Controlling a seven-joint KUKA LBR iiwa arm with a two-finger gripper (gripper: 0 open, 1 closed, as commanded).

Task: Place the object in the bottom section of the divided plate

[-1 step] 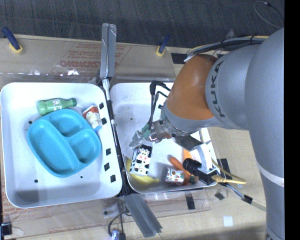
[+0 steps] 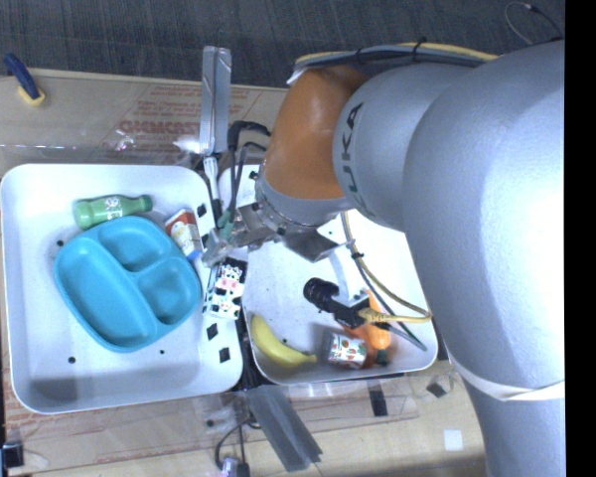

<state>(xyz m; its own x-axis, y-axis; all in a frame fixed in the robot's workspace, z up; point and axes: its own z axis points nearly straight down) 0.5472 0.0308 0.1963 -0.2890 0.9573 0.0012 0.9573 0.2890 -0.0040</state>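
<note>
Though we cannot tell what the hand (image 2: 219, 238) grips or how open it is, a small red-and-white packet (image 2: 183, 233) sits just left of it, touching the blue divided plate (image 2: 129, 284) at the rim.

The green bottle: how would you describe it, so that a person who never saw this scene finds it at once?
Look at the left white bin, which holds a blue divided plate. Just above the plate's upper edge, near the bin's top wall, lies the green bottle on its side. It is the one green thing there, with a white label.
</note>
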